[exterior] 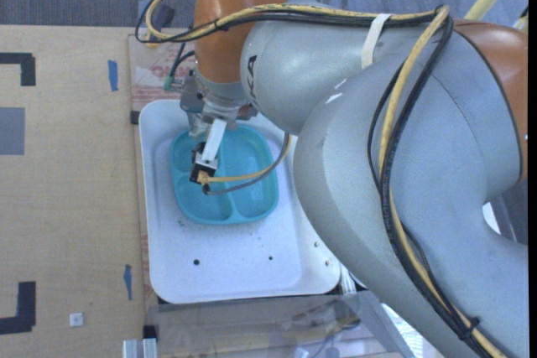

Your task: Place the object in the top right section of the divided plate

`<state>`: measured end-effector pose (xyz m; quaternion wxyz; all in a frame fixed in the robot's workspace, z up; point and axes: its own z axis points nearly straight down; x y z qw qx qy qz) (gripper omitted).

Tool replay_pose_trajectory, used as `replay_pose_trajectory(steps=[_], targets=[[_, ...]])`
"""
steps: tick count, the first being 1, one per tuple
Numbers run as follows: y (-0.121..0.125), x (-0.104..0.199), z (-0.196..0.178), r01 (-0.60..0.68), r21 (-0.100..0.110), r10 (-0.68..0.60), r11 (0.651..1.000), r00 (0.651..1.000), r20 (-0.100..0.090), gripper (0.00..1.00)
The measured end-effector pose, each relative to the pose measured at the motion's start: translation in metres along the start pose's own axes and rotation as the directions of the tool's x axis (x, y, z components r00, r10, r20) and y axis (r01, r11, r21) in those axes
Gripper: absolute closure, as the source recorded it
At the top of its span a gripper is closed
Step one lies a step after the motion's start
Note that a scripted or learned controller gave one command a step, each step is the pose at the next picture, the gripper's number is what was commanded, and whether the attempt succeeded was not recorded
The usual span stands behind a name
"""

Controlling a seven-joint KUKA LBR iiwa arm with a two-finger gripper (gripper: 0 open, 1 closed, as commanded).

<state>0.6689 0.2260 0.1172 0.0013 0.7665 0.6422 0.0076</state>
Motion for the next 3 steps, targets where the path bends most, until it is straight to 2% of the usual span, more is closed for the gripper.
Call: replay_pose_trajectory(steps=[1, 2, 3], targets=[[-0.001, 0.001, 0.0, 0.001, 0.002, -0.001, 1.0, 1.0, -0.002, 0.0], [-0.002, 0.005, -0.007, 0.003, 0.001, -0.003, 1.0, 1.0, -0.008, 1.0], [-0.002, 0.006, -0.017, 0.005, 0.0, -0.005, 1.0, 1.0, -0.009, 1.0]])
